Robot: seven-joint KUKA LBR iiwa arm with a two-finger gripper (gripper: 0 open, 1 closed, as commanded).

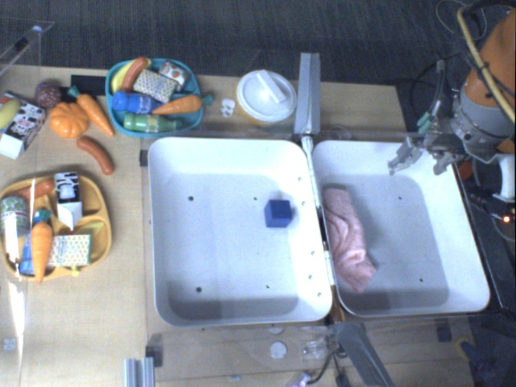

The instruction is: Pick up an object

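Obscured and cropped items, overhead camera

The arm (490, 79) is cut off by the right edge above its orange band. At the left edge, a printed carton (14, 123) and a clear strip (22, 45) are cropped. In the yellow tray (98, 216) and the blue bowl (192, 119), toy foods overlap and package print is too small to read. Parts below the bins, at the bottom edge (322, 353), are blurred and truncated.

Even, fairly bright overhead light falls on the two shallow white plastic bins (234, 156), whose floors read bluish-grey (a cool colour cast). Soft shadows pool along their near walls, lower in the frame. Detail is slightly soft throughout, and the dark floor at the top is dim.
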